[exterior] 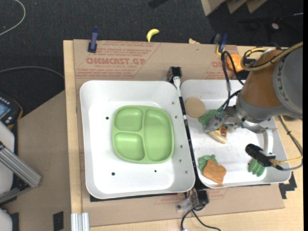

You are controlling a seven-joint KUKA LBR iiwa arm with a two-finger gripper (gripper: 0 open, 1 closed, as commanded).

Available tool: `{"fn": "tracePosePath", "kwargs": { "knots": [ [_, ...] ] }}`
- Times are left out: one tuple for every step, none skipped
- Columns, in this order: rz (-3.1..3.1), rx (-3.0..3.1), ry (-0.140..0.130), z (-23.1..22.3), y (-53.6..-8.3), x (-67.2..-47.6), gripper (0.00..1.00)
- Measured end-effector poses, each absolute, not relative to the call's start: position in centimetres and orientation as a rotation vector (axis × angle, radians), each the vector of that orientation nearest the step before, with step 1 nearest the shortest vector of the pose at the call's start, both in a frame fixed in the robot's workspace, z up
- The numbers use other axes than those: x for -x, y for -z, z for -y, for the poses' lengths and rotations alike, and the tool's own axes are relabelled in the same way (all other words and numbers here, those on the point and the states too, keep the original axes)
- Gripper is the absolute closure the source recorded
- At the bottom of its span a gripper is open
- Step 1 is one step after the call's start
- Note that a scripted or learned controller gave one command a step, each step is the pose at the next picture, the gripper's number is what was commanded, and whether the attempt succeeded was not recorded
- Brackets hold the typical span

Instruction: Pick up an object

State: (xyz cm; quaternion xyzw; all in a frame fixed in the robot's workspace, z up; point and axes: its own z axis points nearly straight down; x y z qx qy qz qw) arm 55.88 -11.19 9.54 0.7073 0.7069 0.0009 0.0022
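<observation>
While the gripper [220, 125] hovers at the tan slice [217, 135], jaw spread unreadable, it should centre before closing.

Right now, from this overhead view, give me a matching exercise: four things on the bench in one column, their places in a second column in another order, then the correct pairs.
Things
1. green divided plate
2. carrot toy
3. tan round piece
4. gripper

Places
A. near front edge of right bin
B. middle of left bin
C. over middle of right bin
D. far left part of right bin, by the divider

Pairs: 1-B, 2-A, 3-D, 4-C
</observation>
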Motion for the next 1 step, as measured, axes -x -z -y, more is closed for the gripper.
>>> {"fn": "tracePosePath", "kwargs": {
  "knots": [
    [-2.231, -2.212, -0.008, 2.29, -18.97, -50.66, 1.0]
  ]
}}
